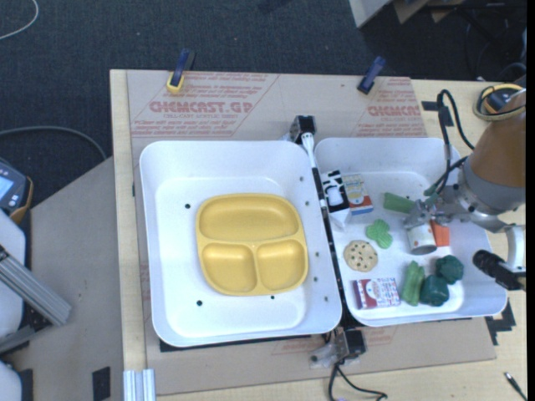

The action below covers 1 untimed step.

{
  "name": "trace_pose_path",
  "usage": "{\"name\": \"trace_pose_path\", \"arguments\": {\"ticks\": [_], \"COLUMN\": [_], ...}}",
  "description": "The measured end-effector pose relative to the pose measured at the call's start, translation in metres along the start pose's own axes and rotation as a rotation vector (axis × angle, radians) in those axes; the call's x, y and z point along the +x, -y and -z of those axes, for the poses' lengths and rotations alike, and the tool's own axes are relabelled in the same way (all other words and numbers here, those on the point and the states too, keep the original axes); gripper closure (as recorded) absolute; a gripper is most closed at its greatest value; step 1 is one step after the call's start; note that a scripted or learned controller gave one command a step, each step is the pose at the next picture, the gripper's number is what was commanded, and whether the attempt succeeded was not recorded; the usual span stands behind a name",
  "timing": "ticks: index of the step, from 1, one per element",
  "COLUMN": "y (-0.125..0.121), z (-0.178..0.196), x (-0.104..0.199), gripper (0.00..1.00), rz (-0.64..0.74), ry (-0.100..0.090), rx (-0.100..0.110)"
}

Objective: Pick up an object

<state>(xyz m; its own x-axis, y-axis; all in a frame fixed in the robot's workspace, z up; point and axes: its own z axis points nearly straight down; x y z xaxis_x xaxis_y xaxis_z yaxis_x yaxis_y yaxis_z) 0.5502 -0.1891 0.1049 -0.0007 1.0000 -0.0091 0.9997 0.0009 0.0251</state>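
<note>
Down at the near edge of the right bin [393, 147] sits a red-and-white packet [375, 292], lying flat by the front wall, and just to its right a green cluster: an upright-looking green piece [412, 282] touching a darker green lump [434, 290], with another dark green lump [450, 267] just behind that. A step further back, a round chocolate-chip cookie [361, 256] lies on the bin floor, and beside it, slightly beyond, a light green piece [380, 234]. Now the action: the gripper [422, 221] is down inside the right bin, over a small grey cylinder [420, 238] with an orange item [441, 235] right against it; whether the jaws are clamped or released, I cannot tell from this angle, and nothing is clearly seen between them. The grey arm with its orange band [500, 153] comes in from the right. Just behind the gripper lies a long green piece [399, 202], and further left a small carton [358, 194] next to a black-and-white item [335, 192] by the dividing wall. Over in the left bin [167, 224], a yellow sectioned plate [251, 243] sits in the middle. Beyond both bins, two clamps [179, 71] pin the brown board [251, 107] at the far edge.
</note>
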Motion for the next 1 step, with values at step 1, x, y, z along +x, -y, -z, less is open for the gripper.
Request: {"name": "trace_pose_path", "arguments": {"ticks": [1], "y": [0.0002], "z": [0.0453], "x": [-0.0074], "gripper": [1.0], "rz": [-0.001], "ry": [-0.006], "rx": [0.019]}}
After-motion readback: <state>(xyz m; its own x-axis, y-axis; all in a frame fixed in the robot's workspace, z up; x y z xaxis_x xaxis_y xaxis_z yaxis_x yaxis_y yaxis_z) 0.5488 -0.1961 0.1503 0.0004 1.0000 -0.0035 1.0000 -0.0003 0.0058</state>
